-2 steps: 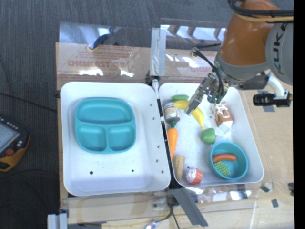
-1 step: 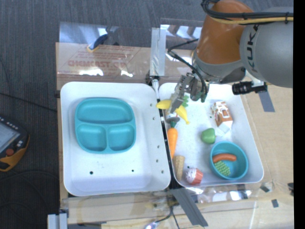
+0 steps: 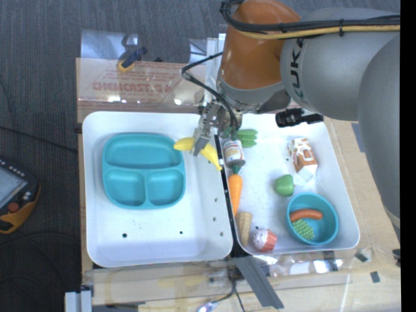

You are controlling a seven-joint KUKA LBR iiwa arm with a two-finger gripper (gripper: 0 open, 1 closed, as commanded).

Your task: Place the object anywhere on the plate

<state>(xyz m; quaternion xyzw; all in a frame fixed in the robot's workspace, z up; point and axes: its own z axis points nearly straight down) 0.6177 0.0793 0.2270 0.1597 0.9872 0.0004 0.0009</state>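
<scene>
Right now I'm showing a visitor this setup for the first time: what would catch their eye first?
The big grey arm with its orange band reaches in from the right, and its pincer hangs over the divide between the two white bins. A yellow plastic banana sits at the pincer's tip. The teal divided plate stands out in the left bin, and small toy foods scatter the right bin.
</scene>
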